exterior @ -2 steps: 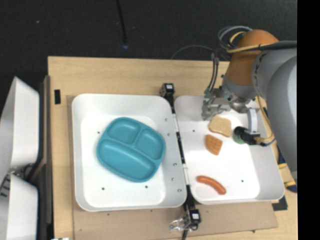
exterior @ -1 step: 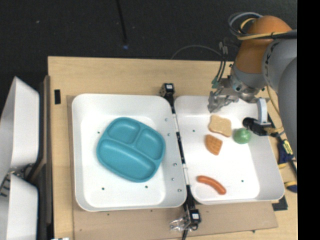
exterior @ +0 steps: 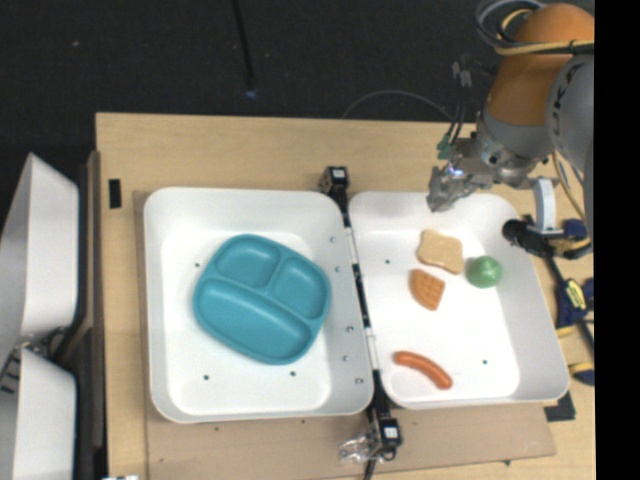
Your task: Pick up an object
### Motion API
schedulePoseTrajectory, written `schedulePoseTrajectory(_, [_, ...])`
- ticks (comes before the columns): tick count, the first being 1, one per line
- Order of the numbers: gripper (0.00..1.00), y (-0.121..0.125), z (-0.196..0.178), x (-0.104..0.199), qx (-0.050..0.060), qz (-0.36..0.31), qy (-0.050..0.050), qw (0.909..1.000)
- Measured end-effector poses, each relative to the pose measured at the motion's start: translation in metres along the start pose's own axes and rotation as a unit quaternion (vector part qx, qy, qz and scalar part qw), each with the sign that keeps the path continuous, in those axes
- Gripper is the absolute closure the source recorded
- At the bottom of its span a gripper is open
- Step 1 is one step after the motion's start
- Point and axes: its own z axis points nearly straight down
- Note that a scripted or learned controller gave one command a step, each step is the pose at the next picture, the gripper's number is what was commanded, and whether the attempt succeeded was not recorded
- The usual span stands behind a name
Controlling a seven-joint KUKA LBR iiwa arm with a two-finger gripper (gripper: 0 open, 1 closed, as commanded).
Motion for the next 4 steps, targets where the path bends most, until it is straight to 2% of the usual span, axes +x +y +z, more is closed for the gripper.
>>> schedulePoseTrajectory(1, [1.0,0.001,-0.034,-0.001,0.001,0.0,0.0,1.0])
schedulePoseTrajectory(2, [1.0,-0.007,-0.04,0.048,0.003,-0.003,0.001,1.0])
schedulePoseTrajectory(3, [1.0,-0.025,-0.042,0.089,0.004,-0.002,0.001,1.0])
schedulePoseTrajectory(4, [1.0,-0.04,-0.027,0.135,0.004,-0.002,0.0,1.0])
